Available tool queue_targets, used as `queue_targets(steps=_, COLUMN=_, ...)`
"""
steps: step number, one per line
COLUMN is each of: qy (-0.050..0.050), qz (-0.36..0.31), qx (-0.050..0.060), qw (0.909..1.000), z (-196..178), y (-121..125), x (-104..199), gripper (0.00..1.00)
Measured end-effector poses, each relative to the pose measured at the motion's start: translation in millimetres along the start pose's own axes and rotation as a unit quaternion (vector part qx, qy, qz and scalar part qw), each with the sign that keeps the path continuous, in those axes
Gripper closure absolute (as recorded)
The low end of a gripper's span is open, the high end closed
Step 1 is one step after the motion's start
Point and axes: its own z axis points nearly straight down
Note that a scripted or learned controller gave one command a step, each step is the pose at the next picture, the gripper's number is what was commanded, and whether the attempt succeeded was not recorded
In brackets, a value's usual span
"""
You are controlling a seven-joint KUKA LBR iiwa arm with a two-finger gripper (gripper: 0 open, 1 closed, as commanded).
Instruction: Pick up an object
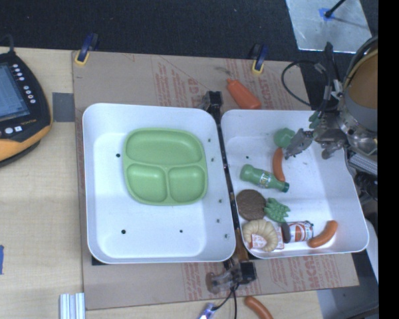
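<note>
Right bin [332, 185]: green bottle [263, 177] at centre, sausage [278, 164] just beside, brown patty [251, 204] below. Left bin [100, 178]: green divided plate [165, 165]. Hand [312, 143] above bottle's upper right, fingers apart, holding nothing.

Teach pendant [10, 108] left; carrot [243, 94] behind bins

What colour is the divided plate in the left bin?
Light green, plain, no pattern. The divided plate lies in the left bin, clearest in the camera view.
</note>
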Motion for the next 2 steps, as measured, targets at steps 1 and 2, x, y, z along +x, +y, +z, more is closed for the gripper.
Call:
queue_targets(steps=1, qy=-0.001, qz=-0.001, qx=0.001, qw=1.0000, z=145, y=64, x=10, gripper=0.00)
queue_targets(steps=2, qy=-0.002, qz=-0.002, qx=0.000, qw=1.0000, z=133, y=65, x=9, gripper=1.00)
